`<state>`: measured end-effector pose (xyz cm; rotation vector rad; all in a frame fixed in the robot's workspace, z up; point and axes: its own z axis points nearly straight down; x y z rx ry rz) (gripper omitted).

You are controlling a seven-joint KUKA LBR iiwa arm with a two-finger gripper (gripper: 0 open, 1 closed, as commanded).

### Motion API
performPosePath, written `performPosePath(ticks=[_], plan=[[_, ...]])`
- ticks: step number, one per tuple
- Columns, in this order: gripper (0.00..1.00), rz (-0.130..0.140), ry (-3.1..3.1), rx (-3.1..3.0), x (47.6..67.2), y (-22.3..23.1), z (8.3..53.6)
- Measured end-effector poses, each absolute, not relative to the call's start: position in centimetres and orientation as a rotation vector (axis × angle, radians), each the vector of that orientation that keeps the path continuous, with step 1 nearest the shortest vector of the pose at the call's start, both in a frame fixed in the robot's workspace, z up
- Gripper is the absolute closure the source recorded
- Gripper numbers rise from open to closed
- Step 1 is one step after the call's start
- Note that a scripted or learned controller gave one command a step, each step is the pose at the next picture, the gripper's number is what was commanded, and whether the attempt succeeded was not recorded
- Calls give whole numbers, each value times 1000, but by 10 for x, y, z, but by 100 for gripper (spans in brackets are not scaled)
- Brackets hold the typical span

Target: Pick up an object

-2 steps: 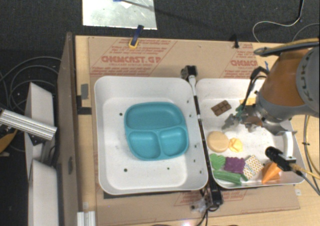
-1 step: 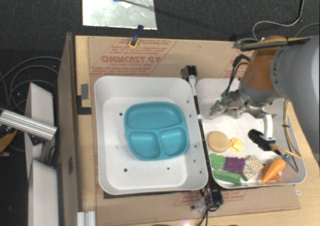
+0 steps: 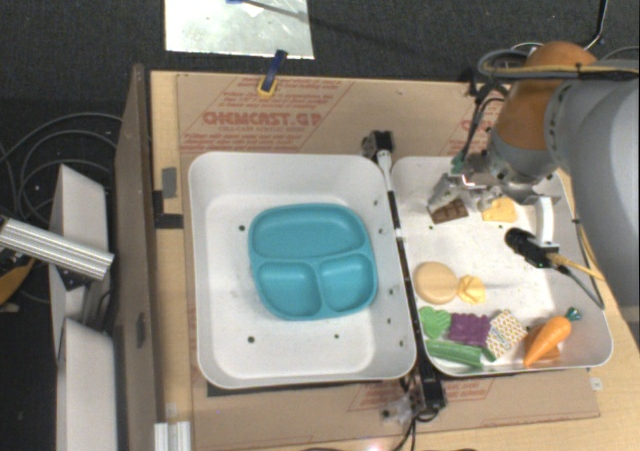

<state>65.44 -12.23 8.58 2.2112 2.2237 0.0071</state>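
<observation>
The claw (image 3: 457,195) hangs low over the far part of the right shallow white plastic bin (image 3: 600,344), near the divider w/ the other bin. Can't tell whether it's apart or together; the wrist hides that from above.

Just below it, on its left side in the camera view, lies a small flat dark-brown block (image 3: 447,210). Block looks to be touching the claw tip or tucked right under it, can't tell which, and nothing shows it clamped. It's the nearest candidate, so prob. the target. Its long axis seems to run roughly across the view w/ a slight tilt, though it's small and partly shaded.

Just right of the claw sits a pale yellow wedge (image 3: 500,209), apart from the block.

Further toward the near wall: a round tan disc (image 3: 435,282) w/ a small yellow lump (image 3: 471,289) touching it. Then a crowded row along the near edge: green leafy toy piece (image 3: 437,323), purple grape bunch (image 3: 470,327), orange toy carrot (image 3: 548,337).

Left shallow white bin (image 3: 215,239) holds a teal three-part plastic plate (image 3: 312,259), well apart from the claw. Both bins sit on the cardboard-topped table (image 3: 260,119).

Judgement: the next move is short, down and slightly left. Closing across the block's short side matters most.
</observation>
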Motion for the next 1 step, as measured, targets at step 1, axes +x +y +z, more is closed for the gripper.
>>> performPosePath(ticks=[1], plan=[[100,8,2224,2206,655,-122,98]])
